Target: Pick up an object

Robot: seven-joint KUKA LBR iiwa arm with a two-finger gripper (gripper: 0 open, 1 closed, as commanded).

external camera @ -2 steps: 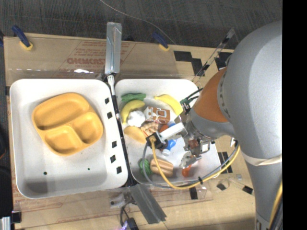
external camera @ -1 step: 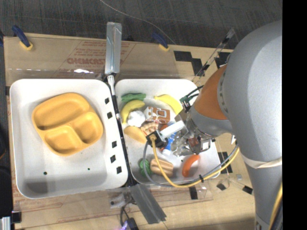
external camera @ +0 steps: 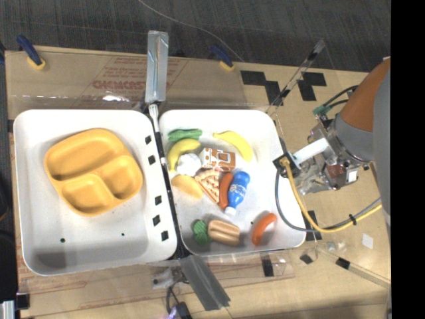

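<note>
The right bin (external camera: pixel 282 131) holds several toy foods: a yellow banana (external camera: pixel 236 143), a blue bottle (external camera: pixel 237 188), a pizza slice (external camera: pixel 209 185), a hot dog (external camera: pixel 224 231), a broccoli piece (external camera: pixel 200 229) and a red-orange pepper (external camera: pixel 263 226). My gripper (external camera: pixel 309 177) hangs just beyond this bin's right rim, at about the height of the blue bottle. It is over the bench rather than over the toys. Nothing shows between its fingers.
A yellow divided plate (external camera: pixel 93 170) lies in the left bin (external camera: pixel 26 198). A metal bar (external camera: pixel 157 65) stands at the back between the bins. A yellow cable (external camera: pixel 312 218) loops beside the right bin's near-right corner. Cardboard covers the bench.
</note>
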